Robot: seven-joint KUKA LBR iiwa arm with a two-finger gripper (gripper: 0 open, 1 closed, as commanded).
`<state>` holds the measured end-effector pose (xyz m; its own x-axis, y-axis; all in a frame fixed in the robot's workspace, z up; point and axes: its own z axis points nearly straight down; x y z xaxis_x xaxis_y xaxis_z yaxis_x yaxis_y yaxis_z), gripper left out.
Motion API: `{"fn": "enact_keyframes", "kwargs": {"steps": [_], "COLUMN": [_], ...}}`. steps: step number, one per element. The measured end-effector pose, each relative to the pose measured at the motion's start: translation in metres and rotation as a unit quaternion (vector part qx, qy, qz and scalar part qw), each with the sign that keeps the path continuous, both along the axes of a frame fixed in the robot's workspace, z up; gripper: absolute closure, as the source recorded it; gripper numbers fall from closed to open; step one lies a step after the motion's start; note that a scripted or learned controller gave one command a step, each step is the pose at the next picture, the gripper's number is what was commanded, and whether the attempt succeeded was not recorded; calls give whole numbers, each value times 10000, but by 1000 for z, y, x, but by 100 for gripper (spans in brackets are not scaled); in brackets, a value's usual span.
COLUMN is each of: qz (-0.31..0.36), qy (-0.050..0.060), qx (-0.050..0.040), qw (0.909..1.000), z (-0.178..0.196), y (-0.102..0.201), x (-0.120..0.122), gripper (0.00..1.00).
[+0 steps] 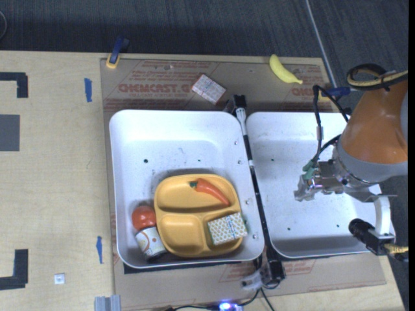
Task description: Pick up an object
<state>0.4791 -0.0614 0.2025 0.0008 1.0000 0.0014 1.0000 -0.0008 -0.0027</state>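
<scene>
Nearest us, in the front of the left bin, we see a yellow divided plate carrying an orange carrot in its far section and a patterned sponge in its near right one. An orange-capped toy bottle lies touching the plate's left edge. Across the divider, the jaws hang over the bare floor of the right bin, with nothing between them; whether they are parted, we cannot tell. Farther back on the tabletop lie a small printed box and a yellow banana.
</scene>
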Motion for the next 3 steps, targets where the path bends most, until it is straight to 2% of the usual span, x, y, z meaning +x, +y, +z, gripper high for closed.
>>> {"fn": "enact_keyframes", "kwargs": {"steps": [1,2,3], "qz": [-1,11,2], "qy": [-5,-21,-27], "qx": [-3,-9,-18], "qw": [10000,10000,10000], "z": [-44,-56,-39], "y": [-56,-34,-97], "x": [0,59,42], "gripper": [100,100,100]}}
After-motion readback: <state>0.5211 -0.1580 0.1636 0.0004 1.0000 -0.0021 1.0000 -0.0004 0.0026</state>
